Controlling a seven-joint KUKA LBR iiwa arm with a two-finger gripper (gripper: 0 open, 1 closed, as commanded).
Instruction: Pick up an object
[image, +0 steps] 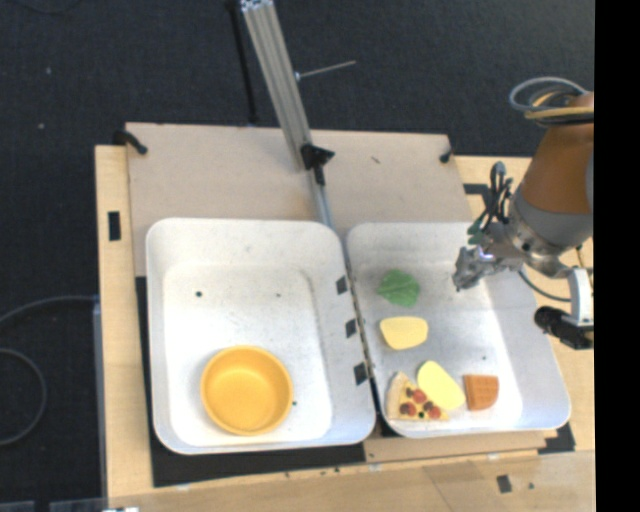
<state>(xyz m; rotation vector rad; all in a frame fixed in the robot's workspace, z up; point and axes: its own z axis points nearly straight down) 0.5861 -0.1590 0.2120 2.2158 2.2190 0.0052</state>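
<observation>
In the right bin (520, 400) lie a green leafy piece (400, 289), a pale yellow piece (403, 332), a yellow wedge (439, 386) resting on a slice with red bits (410, 402), and an orange block (481, 391). A yellow bowl (246, 389) sits in the left bin (180, 270). My gripper (468, 272) hangs over the upper right part of the right bin, to the right of the green piece, with nothing seen between its fingers.
A slanted metal pole (285, 90) rises behind the bins and ends at a clamp near their shared edge. The arm's orange band (556, 180) and cables stand at the right. Brown board lies behind the bins.
</observation>
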